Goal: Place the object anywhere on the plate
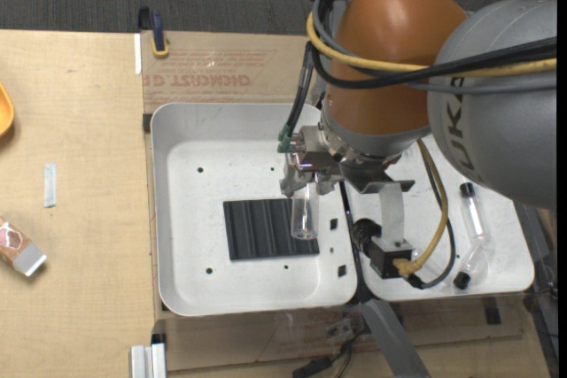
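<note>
Clear test tube [303, 217] hangs roughly upright under the gripper [304, 181], top end up in the fingers, closed end at 6 o'clock; fingers look clamped on its upper part, so I read it as held. Long axis near vertical in the camera view, slight lean toward 5 o'clock.

Tube's lower end overlaps the right edge of the black ribbed plate [266, 228] in the left bin [177, 190]; plate body sits at 9 o'clock from the tube. Height above plate not readable from this angle.

Judgement: target is directly below and a shade left; a short shift toward 9 o'clock before letting go would stop it rolling off the edge; ribs should help hold it.

A second tube [472, 219] lies in the right bin [505, 279].
</note>
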Motion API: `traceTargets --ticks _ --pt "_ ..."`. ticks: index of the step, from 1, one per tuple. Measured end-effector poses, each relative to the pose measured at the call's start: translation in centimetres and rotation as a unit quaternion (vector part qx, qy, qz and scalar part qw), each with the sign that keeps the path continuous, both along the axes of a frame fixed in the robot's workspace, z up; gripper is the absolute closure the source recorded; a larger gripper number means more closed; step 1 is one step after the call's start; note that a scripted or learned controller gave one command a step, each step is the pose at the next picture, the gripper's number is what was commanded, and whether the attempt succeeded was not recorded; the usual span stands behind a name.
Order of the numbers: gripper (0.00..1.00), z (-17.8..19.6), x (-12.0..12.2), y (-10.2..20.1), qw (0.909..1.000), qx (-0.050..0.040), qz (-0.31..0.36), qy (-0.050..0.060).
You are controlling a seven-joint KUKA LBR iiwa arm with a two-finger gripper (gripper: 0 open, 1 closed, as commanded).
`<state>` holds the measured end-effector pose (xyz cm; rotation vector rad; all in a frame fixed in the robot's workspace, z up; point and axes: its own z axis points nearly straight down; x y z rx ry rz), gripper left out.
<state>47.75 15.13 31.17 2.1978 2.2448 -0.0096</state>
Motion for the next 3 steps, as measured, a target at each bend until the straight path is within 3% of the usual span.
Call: traceTargets --ticks 1,2,3 --pt "1.0 -1.5 0.0 0.7 0.9999 0.0003 0.017 0.001" --pt "1.0 -4.4 0.0 -0.1 0.9994 0.0004 -0.035 0.001" --pt "1.0 -9.3 0.0 -5.1 0.9926 0.0003 -0.121 0.0"
